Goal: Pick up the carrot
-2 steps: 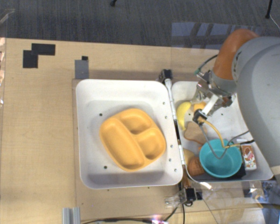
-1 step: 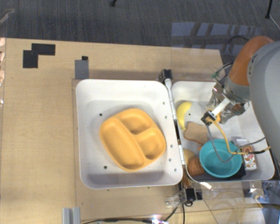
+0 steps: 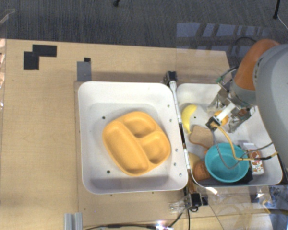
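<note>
Orange-brown and rounded, the likeliest carrot is lying in the near left corner of the right bin, pressed against the bin wall on one side and touching the teal bowl on the other. Only part of it is showing, so I am judging it by colour and am not certain.

The gripper is hanging over the far middle of that bin, well apart from the orange piece. It is sitting near a yellow fruit and a tan slice. Its tip is looking cluttered with clips and a yellow cable trailing down over the bowl, so I cannot tell whether the claw is apart or together.

The step in hand is looking like the approach, with nothing grasped yet. To do it well, the arm is needing to travel toward the near left corner, passing over the tan slice rather than dragging through it. The claw should be coming down spread along the free direction, not across the wall and bowl, since that gap is looking tight. Nudging the bowl is the main risk. The left bin, with its yellow plate, is playing no part.
</note>
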